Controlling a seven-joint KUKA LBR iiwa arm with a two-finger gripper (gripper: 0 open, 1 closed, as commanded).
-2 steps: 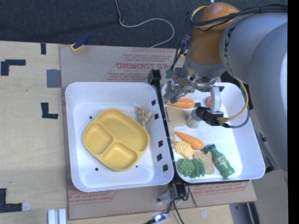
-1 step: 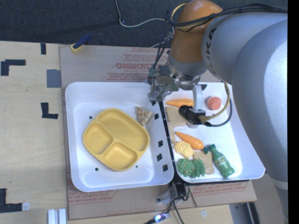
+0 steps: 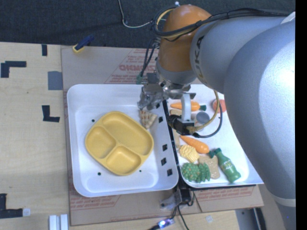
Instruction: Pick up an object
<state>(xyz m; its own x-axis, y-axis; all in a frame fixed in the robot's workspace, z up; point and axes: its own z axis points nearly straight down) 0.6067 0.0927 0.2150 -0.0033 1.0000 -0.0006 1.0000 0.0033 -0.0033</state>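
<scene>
I see the tool (image 3: pixel 149 101) low over the left bin (image 3: pixel 76 128), just above a small tan ridged toy food piece (image 3: pixel 147 119) beside the yellow divided plate (image 3: pixel 120 142) | finger spread: cannot tell | piece looks light, rigid plastic, slippery; I'd pinch across its narrow ribbed sides.

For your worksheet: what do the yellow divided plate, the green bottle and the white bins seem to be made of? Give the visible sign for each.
Yellow divided plate: probably moulded plastic, a smooth, even colour with soft rounded compartment edges.
Green bottle: likely toy plastic, glossy, with a light label band.
White bins: seemingly thin formed plastic, uniform white with rounded corners and a raised rim.
</scene>
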